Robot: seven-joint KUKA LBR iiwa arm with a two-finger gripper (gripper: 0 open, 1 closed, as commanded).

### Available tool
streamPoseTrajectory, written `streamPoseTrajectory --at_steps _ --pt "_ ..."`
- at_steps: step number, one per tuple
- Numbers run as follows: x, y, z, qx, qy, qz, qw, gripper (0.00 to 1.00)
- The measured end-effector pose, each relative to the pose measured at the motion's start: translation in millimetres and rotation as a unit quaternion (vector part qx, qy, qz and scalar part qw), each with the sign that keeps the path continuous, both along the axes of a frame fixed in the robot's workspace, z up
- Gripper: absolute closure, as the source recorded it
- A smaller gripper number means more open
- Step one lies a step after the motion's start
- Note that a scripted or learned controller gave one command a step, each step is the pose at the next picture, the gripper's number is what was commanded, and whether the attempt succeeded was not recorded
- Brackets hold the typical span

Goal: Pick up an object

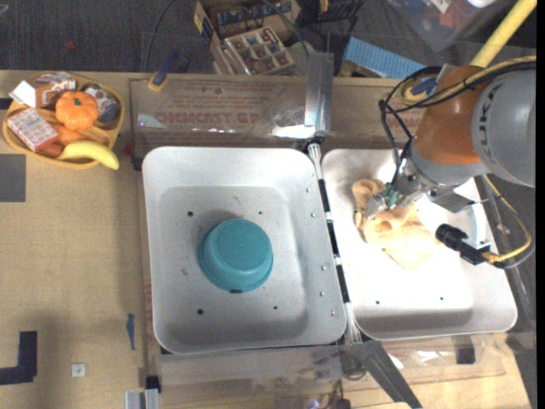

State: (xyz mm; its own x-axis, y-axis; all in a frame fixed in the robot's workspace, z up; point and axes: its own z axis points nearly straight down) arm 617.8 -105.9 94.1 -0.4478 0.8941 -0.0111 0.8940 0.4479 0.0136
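You have the bench (68, 271) spread under the camera, with two shallow white bins side by side on it. The left bin (170, 186) holds a teal bowl (237, 255) turned upside down near its middle, well apart from the walls. The right bin (443, 301) holds a pale, tan-coloured heap (400, 235) in its upper left part, close to the wall the two bins share; it may be soft toys or cloth, but the view is too blurred for you to tell one piece from another. The arm (502, 135), grey with its orange band (447, 122), reaches in from the right and bends down over the right bin. Its gripper (392, 198) sits low at the upper edge of the heap, touching it or just above it, and you cannot tell from this angle whether it is released, clenched, or grasping any part of the heap. At the bench's far left corner sits a small yellow basket (17, 133) with a toy pumpkin (77, 109), a banana (92, 152) at its front rim, and some small boxes.
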Motion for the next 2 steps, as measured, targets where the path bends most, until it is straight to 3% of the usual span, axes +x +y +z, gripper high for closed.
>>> streamPoseTrajectory --at_steps 1,2 --pt "45 -1 12 0.0005 0.008 0.108 0.9941 0.0" --pt "39 -36 42 -0.0001 0.007 0.138 0.9905 0.0"
